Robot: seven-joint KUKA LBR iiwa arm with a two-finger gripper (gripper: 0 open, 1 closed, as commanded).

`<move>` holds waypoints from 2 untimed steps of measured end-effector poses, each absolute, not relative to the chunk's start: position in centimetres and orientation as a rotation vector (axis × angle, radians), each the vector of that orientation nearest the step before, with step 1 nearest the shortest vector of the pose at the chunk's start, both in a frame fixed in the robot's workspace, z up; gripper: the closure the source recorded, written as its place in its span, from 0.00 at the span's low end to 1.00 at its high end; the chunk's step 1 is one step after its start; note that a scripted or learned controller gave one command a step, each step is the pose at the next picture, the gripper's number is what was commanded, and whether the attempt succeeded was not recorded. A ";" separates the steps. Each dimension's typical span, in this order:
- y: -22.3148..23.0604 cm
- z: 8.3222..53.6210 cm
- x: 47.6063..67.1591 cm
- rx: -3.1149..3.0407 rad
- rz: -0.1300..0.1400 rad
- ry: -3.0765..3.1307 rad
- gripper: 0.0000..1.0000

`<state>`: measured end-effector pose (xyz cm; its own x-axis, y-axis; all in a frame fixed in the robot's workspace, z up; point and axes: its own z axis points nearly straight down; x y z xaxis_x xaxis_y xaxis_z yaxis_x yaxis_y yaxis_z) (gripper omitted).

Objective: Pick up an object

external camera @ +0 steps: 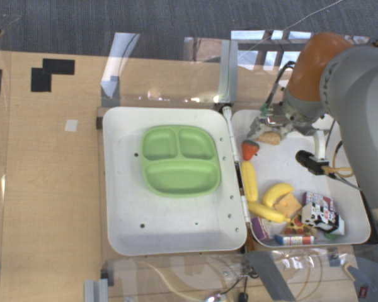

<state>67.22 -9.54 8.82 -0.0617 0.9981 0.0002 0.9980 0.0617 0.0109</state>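
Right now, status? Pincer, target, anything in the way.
Pincer low at the back of the right bin, over a tan food piece. Nothing seen gripped. Strawberry close beside it, corn cob and bananas nearer front.

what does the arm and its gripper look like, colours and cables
The arm is bulky and rounded, smooth grey, with an orange band above the wrist. Thin dark cables loop from the wrist area down toward the gripper, which is a small metallic-grey assembly. A black fitting sticks out below the wrist, with thin wires trailing beside it.
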 end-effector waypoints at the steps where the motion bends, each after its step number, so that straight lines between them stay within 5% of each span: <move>1: -9.4 10.0 67.4 2.138 0.017 2.285 1.00; 2: -7.8 18.7 67.0 2.067 0.009 2.359 1.00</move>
